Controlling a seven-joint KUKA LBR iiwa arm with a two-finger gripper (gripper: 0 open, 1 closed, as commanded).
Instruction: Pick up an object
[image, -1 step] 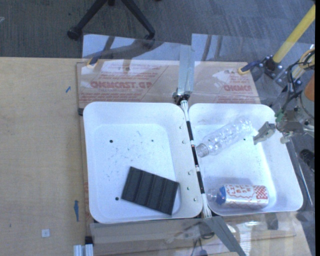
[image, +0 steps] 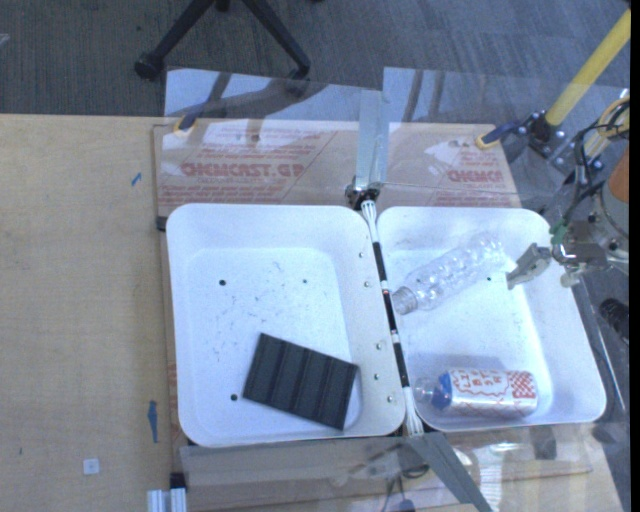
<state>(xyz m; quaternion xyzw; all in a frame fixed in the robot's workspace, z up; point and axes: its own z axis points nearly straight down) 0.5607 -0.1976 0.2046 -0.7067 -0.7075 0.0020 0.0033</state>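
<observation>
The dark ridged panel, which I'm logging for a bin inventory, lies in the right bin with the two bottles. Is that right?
Not quite. The camera view shows the dark ridged panel lying alone in the left bin. The two bottles, one clear and one red-and-white labelled, are in the right bin.

We look down from a single fixed camera above the worktop, tilted at a slant, far enough back to take in both white bins and the floor beyond.

clear bottle, red-labelled bottle, dark ridged block
</observation>
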